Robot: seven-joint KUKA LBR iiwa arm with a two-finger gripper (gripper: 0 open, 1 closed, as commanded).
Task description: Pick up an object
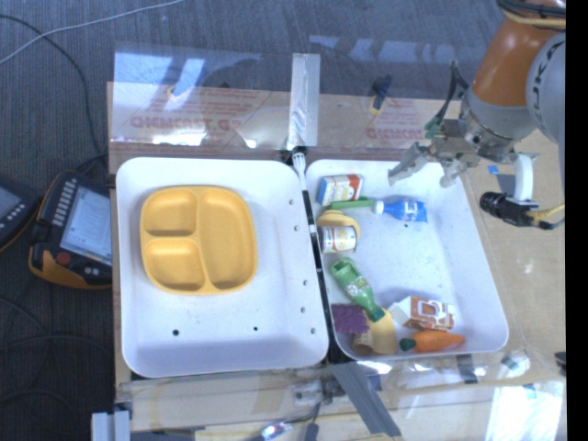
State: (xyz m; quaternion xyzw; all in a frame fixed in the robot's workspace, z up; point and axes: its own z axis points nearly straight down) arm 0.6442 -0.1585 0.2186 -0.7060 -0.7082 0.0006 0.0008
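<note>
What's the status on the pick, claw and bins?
Claw open, above right bin's far edge, holding nothing. Blue bottle nearest below it. Yellow tray alone in left bin. Nothing in the way.

Two white bins, the left bin [184, 347] and the right bin [478, 274], look like smooth, slightly glossy plastic, and the yellow divided tray [197, 239] in the left one has a matt plastic look. In the right bin, a green bottle [356, 289] at about 6 o'clock and a blue-and-white bottle [402, 209] at about 12 o'clock appear to be shiny plastic. The arm [514, 58] at 2 o'clock has a smooth orange band with a satin sheen, and the floor [55, 26] looks like rough dark carpet.
</note>
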